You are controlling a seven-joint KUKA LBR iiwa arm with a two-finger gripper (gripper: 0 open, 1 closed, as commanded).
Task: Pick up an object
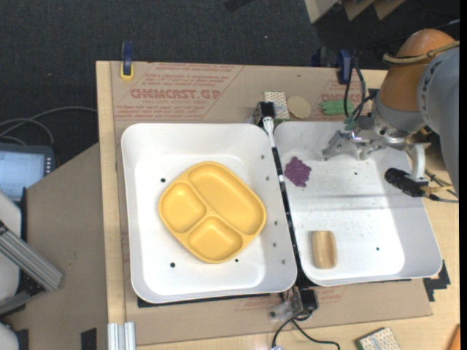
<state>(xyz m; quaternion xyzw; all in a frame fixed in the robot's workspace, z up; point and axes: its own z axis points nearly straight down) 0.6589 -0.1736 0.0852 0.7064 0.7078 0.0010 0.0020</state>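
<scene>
Overhead, fingers [352, 143] above right bin [408, 265]

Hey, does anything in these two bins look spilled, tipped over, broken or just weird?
Nothing stands out. The yellow divided plate lies flat in the left bin; the purple object and tan object rest apart in the right bin.

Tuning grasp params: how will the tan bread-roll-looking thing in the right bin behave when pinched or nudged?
The tan roll looks like a rounded oblong lying flat, so a sideways nudge may roll it. It looks small, so probably light. Its surface seems matte, so likely not slippery; whether it is soft or hard can't be told. It lies apart from the purple piece, leaving room to approach.
</scene>
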